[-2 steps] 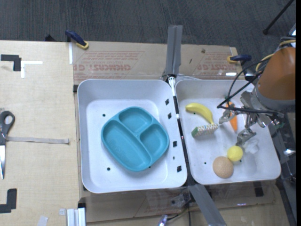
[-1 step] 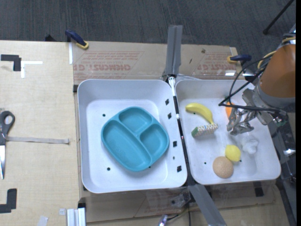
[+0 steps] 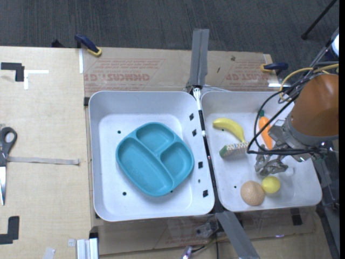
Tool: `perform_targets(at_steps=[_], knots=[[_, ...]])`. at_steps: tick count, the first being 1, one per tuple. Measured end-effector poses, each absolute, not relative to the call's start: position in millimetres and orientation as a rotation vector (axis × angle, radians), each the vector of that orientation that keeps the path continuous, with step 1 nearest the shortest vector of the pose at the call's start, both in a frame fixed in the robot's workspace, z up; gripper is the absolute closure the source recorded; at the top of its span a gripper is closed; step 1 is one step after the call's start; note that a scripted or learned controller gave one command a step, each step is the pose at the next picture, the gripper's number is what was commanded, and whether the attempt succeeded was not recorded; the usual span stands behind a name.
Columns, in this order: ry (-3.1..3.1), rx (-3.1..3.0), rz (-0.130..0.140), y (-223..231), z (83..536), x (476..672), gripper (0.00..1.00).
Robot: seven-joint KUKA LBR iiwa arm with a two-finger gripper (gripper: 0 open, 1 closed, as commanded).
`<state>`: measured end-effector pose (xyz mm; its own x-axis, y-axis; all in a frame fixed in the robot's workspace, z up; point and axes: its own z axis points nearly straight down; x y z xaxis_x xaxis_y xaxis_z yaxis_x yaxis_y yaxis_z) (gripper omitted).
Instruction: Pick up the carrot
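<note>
The carrot point(image 3: 264, 132) lay in the right bin point(image 3: 233, 196), up against that bin's far right part, with its lower end hidden under the arm's grey wrist and cables. The end effector point(image 3: 271, 166) hung just below the carrot, over the bin floor; it read as a tangle of dark metal parts, and how far it stood open could not be told, nor could anything be seen caught in it. The arm's orange band point(image 3: 319, 106) loomed just right of the carrot.

Left of the carrot, well within the same bin, a banana point(image 3: 228, 128) curved across the floor. Just below the banana sat a small speckled block point(image 3: 233, 150), tilted. Further below the carrot, near the bin's front wall, a brownish egg-shaped thing point(image 3: 252, 192) rested touching or nearly touching a yellow lemon point(image 3: 270, 185), the lemon lying just beneath the end effector.

Far left of the carrot, the left bin point(image 3: 102, 198) carried a blue divided plate point(image 3: 155, 158). Beyond that bin, on the tabletop point(image 3: 43, 198), a pair of scissors point(image 3: 5, 155) lay at the edge of view.
</note>
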<state>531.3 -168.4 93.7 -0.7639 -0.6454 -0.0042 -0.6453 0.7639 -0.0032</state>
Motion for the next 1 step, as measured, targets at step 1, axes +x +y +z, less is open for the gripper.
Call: perform_targets(at_steps=[1], knots=[[2.959, -1.034, -0.002, -103.8, 184.3, 543.8, 1.0]])
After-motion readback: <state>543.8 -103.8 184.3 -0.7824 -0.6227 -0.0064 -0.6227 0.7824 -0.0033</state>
